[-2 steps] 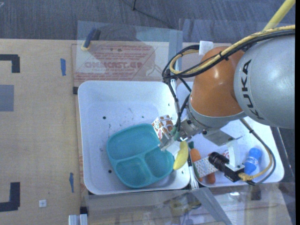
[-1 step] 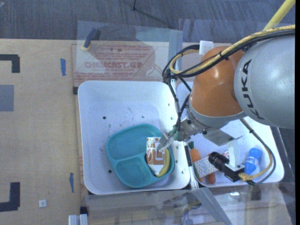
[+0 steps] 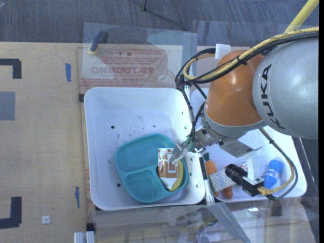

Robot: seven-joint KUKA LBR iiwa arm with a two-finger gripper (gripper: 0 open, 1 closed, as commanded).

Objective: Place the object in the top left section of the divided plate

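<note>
Only clear writing is "KUKA" in black caps on the grey arm (image 3: 283, 85), read down its shell; below that sits a glossy orange band. The clear sheet (image 3: 129, 70) behind the bins has red block print, too blurred to read. The small packet (image 3: 165, 162) is white w/ orange-red print, text too small to make out. The divided plate (image 3: 144, 173) is teal, smooth plastic, rounded, w/ raised ridges making 3 sections. It sits in the left bin (image 3: 101, 130), a shallow white tray w/ rounded corners and dark specks on its floor. The packet lies flat in the plate's right-hand section, its left edge along the ridge, not in the top left section. A yellow curved piece (image 3: 177, 182), banana-like, lies partly under it at the plate's right rim. The claw (image 3: 178, 153) is thin, metallic, angled down-left, w/ its tip at the packet's upper edge, seemingly touching. Cannot tell how far open it is, or if it grips anything. The right bin (image 3: 283, 140) holds an orange carrot-like piece (image 3: 209, 167) w/ a green top, a speckled packet (image 3: 218, 179) and a blue-topped clear item (image 3: 274, 170). The tabletop (image 3: 40, 151) is pale, matte, wood-toned, w/ bits of blue tape (image 3: 67, 72) and black corner marks (image 3: 11, 67).
</note>
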